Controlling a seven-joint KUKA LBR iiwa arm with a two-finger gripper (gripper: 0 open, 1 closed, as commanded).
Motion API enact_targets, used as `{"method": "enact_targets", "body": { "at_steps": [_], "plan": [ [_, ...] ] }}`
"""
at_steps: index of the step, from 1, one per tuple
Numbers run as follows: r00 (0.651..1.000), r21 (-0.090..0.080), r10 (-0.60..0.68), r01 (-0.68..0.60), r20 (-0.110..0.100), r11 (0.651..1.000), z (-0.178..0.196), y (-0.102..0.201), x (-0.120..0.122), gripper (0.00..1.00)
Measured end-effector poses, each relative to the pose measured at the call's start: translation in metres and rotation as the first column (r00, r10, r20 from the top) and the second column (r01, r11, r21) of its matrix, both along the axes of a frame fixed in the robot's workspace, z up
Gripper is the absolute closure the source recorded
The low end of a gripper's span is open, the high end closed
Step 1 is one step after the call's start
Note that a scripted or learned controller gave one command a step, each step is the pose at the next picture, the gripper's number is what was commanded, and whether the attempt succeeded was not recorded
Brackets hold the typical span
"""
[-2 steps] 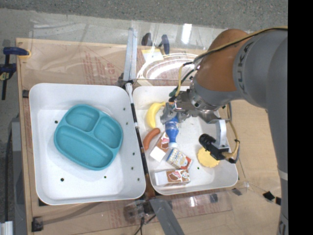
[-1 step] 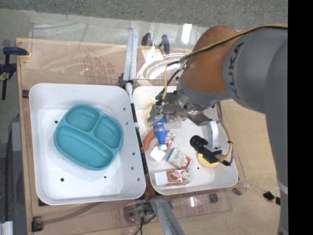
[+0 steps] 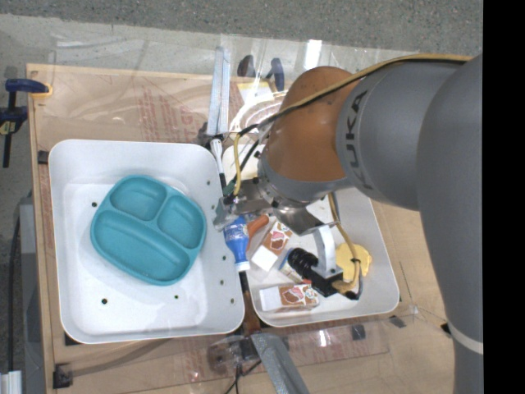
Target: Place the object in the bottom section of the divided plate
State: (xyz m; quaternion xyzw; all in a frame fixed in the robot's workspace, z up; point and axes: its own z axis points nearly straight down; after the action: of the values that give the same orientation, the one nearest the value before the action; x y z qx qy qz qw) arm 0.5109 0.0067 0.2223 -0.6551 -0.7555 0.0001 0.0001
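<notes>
A teal divided plate (image 3: 148, 229) lies in the left white bin (image 3: 82, 318). Its two small sections face the back and its long bottom section (image 3: 134, 250) faces the front; all three hold nothing. A blue tube with a white cap (image 3: 237, 244) shows just below my gripper (image 3: 228, 213), over the rim between the two bins. The tube's top end touches or sits under the gripper, and the wrist hides how they meet. The gripper is right of the plate, about a hand's width from its edge.
The right bin (image 3: 381, 290) holds an orange stick (image 3: 258, 222), a brown and white packet (image 3: 277, 239), a white card (image 3: 264, 258), another packet (image 3: 295, 295) and a yellow piece (image 3: 361, 261). My arm covers most of that bin.
</notes>
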Motion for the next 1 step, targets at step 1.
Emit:
{"method": "enact_targets", "body": {
  "at_steps": [1],
  "plan": [
    [1.000,0.000,-0.005,0.005,-0.003,1.000,-0.0527,0.0623,0.0280,1.00]
  ]
}}
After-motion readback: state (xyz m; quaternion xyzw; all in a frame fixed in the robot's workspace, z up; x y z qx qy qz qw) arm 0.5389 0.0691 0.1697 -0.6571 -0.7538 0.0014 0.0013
